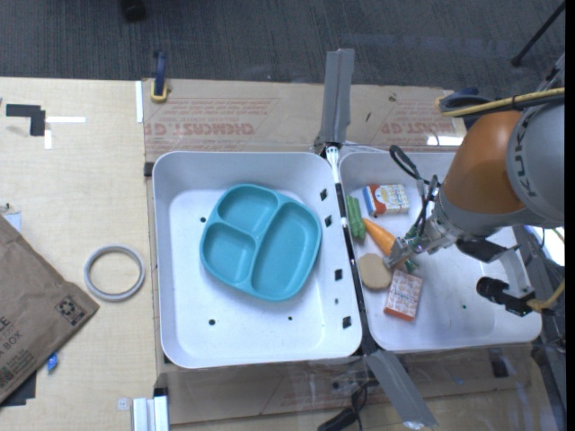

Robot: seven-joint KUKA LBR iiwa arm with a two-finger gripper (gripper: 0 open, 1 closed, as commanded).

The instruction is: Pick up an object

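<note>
Orange carrot [379,237] just left of hand [402,253], touching

The grey arm with orange band [503,173] is cut off by the right edge and hides part of the right white bin [449,330]. Beside that bin's orange carrot-shaped toy [379,237], the gripper [402,252] is too small to resolve. A brown cardboard box [31,308] runs off the left edge.
</note>
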